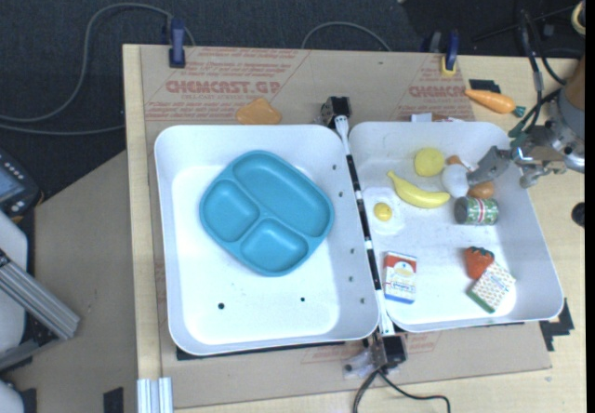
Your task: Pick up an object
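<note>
Dark carpet surrounds a cardboard-topped bench (279, 76) carrying two white bins: the left bin (186, 309) holds just a blue divided plate (267, 212), likely a drop-off spot, while the right bin (544, 286) gathers the pick candidates. These include a yellow banana (417, 192), a lemon-like ball (429, 161), a green can (477, 210) on its side, a small red-and-white carton (401, 277) and a toy fried egg (382, 212). At this bin's far right edge the gripper (507, 165) hangs just above the can with its fingers apparently spread and pinching nothing, so that can looks the likeliest target
</note>
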Controlling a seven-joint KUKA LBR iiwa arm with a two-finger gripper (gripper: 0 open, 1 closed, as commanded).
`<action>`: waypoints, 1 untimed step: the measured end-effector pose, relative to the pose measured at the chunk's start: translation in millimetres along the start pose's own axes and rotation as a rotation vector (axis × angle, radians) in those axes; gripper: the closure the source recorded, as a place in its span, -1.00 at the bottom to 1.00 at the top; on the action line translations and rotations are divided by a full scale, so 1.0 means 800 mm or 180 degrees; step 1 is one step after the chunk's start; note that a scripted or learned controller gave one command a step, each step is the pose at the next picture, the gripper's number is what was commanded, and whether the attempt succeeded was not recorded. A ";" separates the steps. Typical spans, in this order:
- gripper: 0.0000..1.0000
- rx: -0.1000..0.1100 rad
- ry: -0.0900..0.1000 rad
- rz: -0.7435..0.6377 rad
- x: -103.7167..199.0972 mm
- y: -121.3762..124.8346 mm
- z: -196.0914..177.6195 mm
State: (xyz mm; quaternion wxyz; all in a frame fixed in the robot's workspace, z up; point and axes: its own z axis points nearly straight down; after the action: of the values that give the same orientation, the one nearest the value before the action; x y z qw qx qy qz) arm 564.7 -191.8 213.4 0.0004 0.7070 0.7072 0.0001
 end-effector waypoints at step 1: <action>-1.00 0.0027 0.0007 -0.0002 -0.018 0.045 0.141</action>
State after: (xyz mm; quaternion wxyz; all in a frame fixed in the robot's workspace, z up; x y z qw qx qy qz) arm 600.7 -206.0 101.0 -0.0034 0.7067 0.7075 -0.0021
